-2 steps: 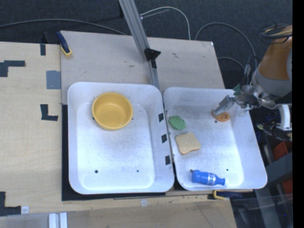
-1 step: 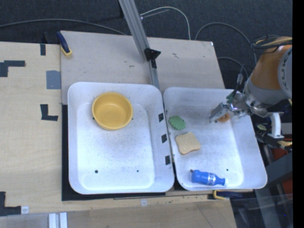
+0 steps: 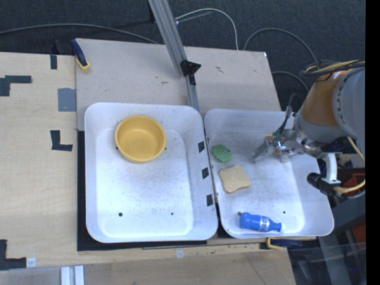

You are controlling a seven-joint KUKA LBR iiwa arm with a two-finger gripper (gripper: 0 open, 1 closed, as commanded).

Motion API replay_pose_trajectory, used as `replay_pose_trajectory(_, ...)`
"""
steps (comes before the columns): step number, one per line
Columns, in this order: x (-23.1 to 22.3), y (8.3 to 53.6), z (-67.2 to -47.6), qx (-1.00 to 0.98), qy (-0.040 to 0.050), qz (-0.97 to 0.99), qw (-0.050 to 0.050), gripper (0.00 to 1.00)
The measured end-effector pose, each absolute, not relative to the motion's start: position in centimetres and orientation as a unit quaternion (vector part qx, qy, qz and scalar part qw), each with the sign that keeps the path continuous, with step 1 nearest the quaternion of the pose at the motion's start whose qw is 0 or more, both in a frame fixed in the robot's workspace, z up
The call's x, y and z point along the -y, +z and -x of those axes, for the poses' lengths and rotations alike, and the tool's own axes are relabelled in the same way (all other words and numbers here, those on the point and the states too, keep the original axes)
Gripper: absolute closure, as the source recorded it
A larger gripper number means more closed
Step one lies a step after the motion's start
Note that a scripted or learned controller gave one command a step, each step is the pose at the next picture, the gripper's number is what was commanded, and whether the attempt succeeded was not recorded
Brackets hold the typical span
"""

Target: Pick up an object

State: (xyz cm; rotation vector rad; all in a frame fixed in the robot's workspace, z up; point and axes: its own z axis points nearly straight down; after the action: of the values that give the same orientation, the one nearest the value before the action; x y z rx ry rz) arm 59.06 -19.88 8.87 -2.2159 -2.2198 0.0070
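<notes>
Gripper (image 3: pixel 259 154) low over right bin (image 3: pixel 309 218), jaws state indeterminable; bread slice (image 3: pixel 234 179), green sponge (image 3: pixel 221 153) lie near-left, ungrasped.

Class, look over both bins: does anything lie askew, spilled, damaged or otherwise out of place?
Only a small oddity: the blue bottle lies on its side near the right bin's front edge. The yellow bowl sits upright, and nothing looks spilled or broken.

1. the grey arm with its orange band enters at the right edge of the frame, just above centre.
2. the gripper (image 3: pixel 259 155) points left and downward, fingers parted, nothing between them.
</notes>
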Motion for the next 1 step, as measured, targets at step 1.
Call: replay_pose_trajectory(1,19.84,10.19,-59.20,0.708,0.0009,0.706,0.001,1.00)
